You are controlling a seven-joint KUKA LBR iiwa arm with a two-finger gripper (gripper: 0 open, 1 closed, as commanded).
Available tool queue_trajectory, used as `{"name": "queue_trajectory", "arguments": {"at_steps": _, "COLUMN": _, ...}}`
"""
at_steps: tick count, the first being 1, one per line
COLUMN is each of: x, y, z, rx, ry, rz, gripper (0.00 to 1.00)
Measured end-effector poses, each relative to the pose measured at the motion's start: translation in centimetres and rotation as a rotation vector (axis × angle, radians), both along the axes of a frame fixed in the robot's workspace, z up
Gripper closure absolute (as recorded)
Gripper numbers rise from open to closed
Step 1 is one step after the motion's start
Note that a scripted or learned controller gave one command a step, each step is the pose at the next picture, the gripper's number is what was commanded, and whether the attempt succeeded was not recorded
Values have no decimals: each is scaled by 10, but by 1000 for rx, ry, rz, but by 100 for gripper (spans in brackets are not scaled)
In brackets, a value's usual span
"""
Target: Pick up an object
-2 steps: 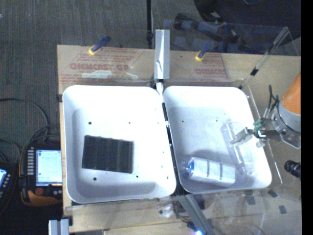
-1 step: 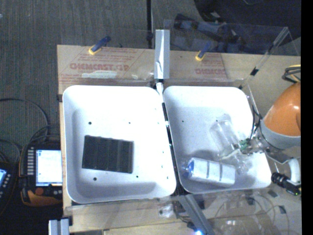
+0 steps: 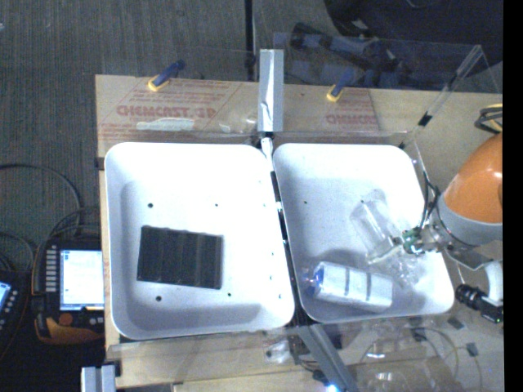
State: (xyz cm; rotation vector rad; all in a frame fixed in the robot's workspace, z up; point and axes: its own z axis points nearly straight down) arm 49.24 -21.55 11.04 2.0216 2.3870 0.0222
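Pincer (image 3: pixel 406 241) in right bin, beside clear, possibly plastic cup (image 3: pixel 372 219).

Dark ridged slab (image 3: pixel 180 256) in left bin (image 3: pixel 196 162); bottle (image 3: pixel 351 285) in right bin (image 3: pixel 343 162).

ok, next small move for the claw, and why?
Probably lower toward the clear plastic cup in the right bin. The claw sits at that cup's right side, while the bottle lies below it and the black pad is across in the left bin.

A black ridged pad (image 3: pixel 180 256) lies in a white bin (image 3: pixel 196 163); the arm's band (image 3: pixel 480 188) is orange.
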Motion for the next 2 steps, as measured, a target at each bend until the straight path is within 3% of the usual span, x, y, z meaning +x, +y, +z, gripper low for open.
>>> {"name": "queue_trajectory", "arguments": {"at_steps": 1, "x": -4, "y": 52, "z": 81, "rx": -2, "ry": 20, "rz": -20, "gripper": 100}}
{"name": "queue_trajectory", "arguments": {"at_steps": 2, "x": 76, "y": 112, "z": 99, "rx": -3, "ry": 20, "rz": 73, "gripper": 100}}
